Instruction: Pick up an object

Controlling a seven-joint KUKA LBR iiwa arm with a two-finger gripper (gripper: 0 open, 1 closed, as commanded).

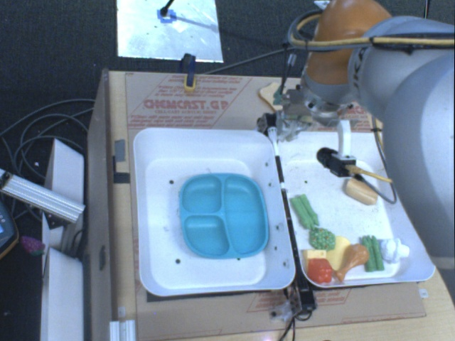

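from my seat the light is even and fairly bright, falling from overhead. the white bins [213, 148] nearly blow out. a foil sheet [169, 18] glares. the arm [398, 69] looks soft, and everything is a little grainy.

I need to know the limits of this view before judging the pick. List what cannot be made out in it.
- Gripper: small and dark under the wrist, at the bins' top edge; open or shut cannot be told, nor whether it holds anything.
- Right bin: its upper part is hidden by the arm.
- Food pile: pieces overlap; the white piece beside the green one is too small to identify.
- Arm: cut off by the right edge.
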